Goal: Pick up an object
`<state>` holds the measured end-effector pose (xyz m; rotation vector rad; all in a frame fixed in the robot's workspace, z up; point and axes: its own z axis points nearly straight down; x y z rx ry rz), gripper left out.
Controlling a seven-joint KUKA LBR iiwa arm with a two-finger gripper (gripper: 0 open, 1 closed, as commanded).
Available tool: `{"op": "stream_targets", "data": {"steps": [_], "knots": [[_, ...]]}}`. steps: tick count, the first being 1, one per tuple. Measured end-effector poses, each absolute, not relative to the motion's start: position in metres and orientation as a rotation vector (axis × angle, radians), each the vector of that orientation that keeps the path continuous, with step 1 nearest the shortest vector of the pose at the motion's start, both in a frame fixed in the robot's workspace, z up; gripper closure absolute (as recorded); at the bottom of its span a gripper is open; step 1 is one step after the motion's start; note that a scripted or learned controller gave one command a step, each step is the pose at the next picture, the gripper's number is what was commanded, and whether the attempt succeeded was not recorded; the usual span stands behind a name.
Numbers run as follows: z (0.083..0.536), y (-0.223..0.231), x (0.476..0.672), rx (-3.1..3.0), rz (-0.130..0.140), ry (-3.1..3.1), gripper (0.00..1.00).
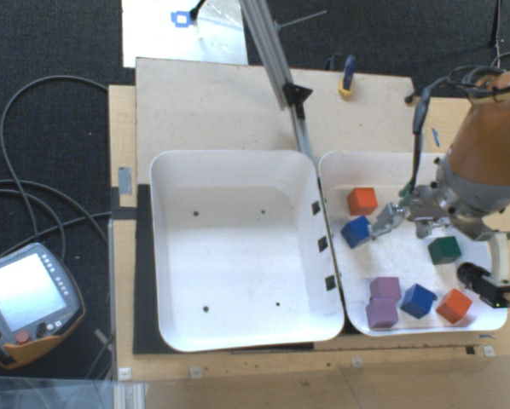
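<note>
Robot lab, teach pendant point(29, 301) on dark carpet, cables point(33, 156), plywood bench point(238, 100)

orange-banded grey arm point(494, 156), black cables looped on top, silvery metal wrist parts.

We see the gripper point(381, 222) low over the right bin point(383, 164), its tip just beside a blue cube point(355, 232) and below an orange cube point(362, 200). A green cube point(444, 250), purple blocks point(383, 302), another blue cube point(418, 300) and an orange one point(454, 306) lie nearer the front rim. The left bin point(238, 254) sits alongside.
</note>
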<state>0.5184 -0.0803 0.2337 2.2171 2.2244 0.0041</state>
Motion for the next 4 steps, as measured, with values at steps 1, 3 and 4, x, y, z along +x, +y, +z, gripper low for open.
{"op": "stream_targets", "data": {"steps": [1, 3, 4], "knots": [[0.189, -0.055, 0.616, 2.21, 0.005, 2.23, 0.0], [0.092, -0.08, 0.654, 2.209, 0.008, 2.227, 0.0], [0.102, -0.083, 0.653, 2.208, 0.003, 2.228, 1.0]]}}
